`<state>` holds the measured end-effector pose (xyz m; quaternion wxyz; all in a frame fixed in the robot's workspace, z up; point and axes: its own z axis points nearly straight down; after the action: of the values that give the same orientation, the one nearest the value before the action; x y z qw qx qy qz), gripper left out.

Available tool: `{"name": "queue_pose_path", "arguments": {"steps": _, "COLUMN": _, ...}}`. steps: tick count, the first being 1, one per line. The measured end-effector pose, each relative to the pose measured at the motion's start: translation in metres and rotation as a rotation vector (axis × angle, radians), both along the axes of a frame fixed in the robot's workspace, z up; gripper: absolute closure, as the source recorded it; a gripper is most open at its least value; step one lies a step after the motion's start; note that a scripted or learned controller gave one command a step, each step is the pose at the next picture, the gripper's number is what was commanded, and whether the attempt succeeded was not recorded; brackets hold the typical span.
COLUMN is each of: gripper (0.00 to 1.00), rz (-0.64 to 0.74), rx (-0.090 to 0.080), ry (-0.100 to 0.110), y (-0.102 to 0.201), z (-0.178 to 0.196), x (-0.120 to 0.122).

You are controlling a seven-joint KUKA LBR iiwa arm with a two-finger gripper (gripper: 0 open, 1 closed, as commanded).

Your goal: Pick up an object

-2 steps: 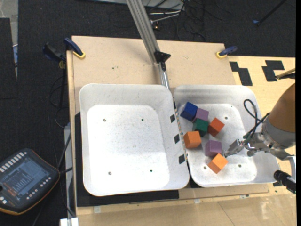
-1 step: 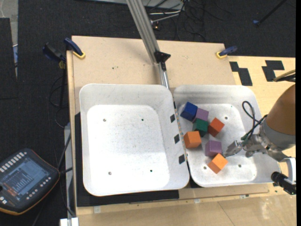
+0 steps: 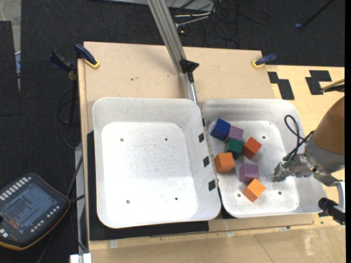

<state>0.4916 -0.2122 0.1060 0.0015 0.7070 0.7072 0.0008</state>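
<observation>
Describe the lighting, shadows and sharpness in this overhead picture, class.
Camera view: even, diffuse light, no strong glare on the white bins; the blocks, such as the blue block, cast only faint shadows; the gripper looks soft, its detail unclear; the dark floor is underexposed.

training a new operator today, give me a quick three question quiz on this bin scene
1. True or false: all the blocks lie in the right bin.
2. Which block lies nearest the gripper? A) the blue block B) the lower orange block C) the green block
3. How many purple blocks are there, and where?

Key
1. True. The left bin has no block in it.
2. B. It sits near the front of the right bin, close to the gripper.
3. Two: one beside the blue block, one just above the lower orange block.
</observation>
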Motion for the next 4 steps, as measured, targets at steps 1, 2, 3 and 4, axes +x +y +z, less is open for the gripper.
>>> {"name": "queue_pose_path", "arguments": {"steps": 1, "gripper": 1.00, "rz": 0.002, "rx": -0.002, "ry": -0.004, "y": -0.004, "z": 0.061, "x": 0.008}}
{"name": "queue_pose_path", "arguments": {"steps": 2, "gripper": 1.00, "rz": 0.004, "rx": -0.002, "ry": -0.004, "y": 0.001, "z": 0.111, "x": 0.019}}
{"name": "queue_pose_path", "arguments": {"steps": 3, "gripper": 1.00, "rz": 0.003, "rx": -0.004, "ry": -0.005, "y": -0.006, "z": 0.173, "x": 0.023}}
{"name": "queue_pose_path", "arguments": {"steps": 4, "gripper": 1.00, "rz": 0.007, "rx": 0.001, "ry": 0.000, "y": 0.038, "z": 0.177, "x": 0.043}}
